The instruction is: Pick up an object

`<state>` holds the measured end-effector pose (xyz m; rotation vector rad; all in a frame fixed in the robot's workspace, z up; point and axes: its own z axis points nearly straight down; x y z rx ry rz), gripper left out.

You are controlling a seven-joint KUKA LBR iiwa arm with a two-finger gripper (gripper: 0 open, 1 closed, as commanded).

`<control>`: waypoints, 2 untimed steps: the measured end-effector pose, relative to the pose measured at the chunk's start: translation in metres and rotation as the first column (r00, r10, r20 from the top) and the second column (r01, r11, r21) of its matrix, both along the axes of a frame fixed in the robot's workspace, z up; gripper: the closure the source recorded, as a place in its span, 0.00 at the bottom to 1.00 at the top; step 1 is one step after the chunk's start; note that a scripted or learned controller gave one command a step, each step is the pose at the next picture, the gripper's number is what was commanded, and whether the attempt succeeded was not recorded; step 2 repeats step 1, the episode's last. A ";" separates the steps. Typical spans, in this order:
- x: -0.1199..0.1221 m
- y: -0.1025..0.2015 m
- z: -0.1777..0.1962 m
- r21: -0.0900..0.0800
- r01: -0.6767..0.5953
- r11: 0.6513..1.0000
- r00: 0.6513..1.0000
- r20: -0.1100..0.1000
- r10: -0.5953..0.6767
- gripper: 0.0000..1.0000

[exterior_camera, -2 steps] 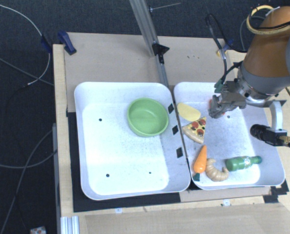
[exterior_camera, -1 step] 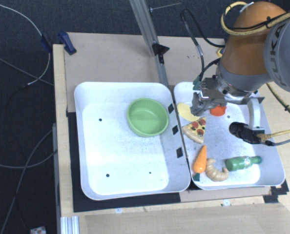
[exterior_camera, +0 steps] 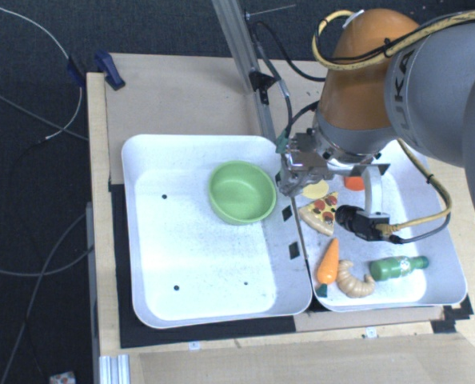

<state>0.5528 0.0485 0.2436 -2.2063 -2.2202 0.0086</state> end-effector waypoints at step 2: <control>0.015 0.048 -0.013 -0.002 0.000 1.000 1.000 0.009 0.000 1.00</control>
